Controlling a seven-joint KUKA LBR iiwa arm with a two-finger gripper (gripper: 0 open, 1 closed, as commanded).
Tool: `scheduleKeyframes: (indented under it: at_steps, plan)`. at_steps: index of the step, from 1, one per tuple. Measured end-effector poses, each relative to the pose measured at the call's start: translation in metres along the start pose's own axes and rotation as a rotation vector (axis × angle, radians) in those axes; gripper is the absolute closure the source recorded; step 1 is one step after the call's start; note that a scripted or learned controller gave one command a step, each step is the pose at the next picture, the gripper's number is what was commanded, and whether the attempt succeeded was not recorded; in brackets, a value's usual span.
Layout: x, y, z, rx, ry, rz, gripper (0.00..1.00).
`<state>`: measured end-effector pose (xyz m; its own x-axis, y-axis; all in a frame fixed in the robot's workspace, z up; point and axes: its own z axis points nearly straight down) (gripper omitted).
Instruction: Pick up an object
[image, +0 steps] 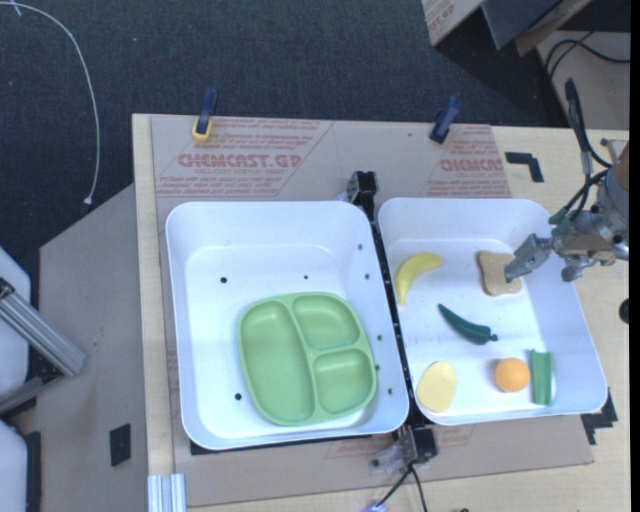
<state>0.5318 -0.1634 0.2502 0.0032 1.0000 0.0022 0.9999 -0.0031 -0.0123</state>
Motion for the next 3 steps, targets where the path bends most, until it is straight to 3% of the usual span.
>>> scheduleKeyframes:
  at_steps: [1,3]
  plan:
    - [0.0,0.002,-0.007,-0.013,-0.003,-0.003,0.0]
    - [-0.012,-0.009,0.106,-0.005,0.0,-0.001,0.0]
